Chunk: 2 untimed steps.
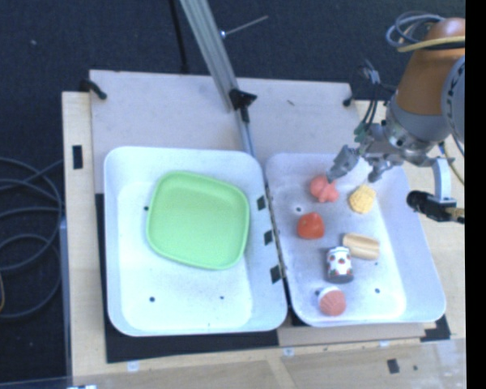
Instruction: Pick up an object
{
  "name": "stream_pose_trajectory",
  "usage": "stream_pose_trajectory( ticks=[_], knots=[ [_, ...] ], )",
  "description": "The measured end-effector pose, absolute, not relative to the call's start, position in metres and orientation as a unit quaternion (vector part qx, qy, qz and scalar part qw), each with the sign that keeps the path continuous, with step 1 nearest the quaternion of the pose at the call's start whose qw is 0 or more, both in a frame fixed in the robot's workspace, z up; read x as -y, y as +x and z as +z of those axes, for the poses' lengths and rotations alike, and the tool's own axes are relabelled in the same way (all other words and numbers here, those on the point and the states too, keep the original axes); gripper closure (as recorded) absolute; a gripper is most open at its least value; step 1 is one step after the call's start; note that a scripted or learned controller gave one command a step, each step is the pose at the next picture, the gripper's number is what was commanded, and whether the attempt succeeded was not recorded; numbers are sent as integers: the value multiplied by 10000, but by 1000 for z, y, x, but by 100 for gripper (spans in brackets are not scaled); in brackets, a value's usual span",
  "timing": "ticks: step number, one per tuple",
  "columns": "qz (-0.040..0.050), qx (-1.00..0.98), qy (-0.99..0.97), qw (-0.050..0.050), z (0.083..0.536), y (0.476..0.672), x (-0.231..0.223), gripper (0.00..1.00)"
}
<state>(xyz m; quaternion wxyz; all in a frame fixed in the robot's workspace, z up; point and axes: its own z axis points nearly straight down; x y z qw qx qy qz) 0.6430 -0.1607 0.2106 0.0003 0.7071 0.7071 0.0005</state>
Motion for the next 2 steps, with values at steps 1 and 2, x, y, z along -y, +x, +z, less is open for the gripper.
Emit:
stream_pose_trajectory(
  ticks=[1, 2],
  knots=[
    [-13, -7070, 7072, -11, 161, 633, 158, 0],
    [-16, -7069, 7073, -17, 99, 629, 154, 0]
  ],
)
